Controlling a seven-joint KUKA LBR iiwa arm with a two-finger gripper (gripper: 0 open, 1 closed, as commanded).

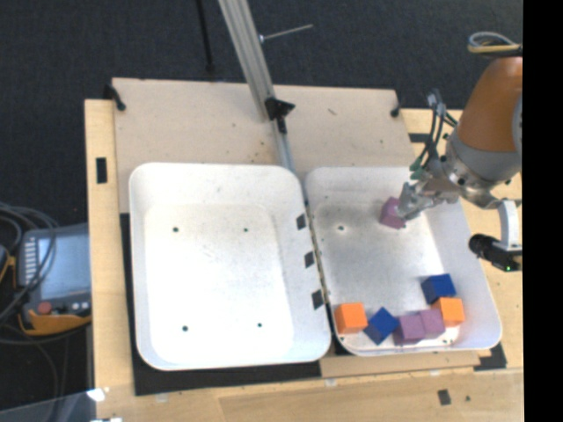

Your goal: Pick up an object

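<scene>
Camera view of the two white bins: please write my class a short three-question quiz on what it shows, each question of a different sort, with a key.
1. True or false: the gripper is over the right bin.
2. Which block lies right at the gripper? A) purple block B) green block C) yellow block
3. Fill in: along the right bin's near edge lie two orange blocks, two blue blocks and two ___ blocks.

Key: 1 true; 2 A; 3 purple. Whether the gripper actually holds the purple block cannot be told from this view.
</scene>
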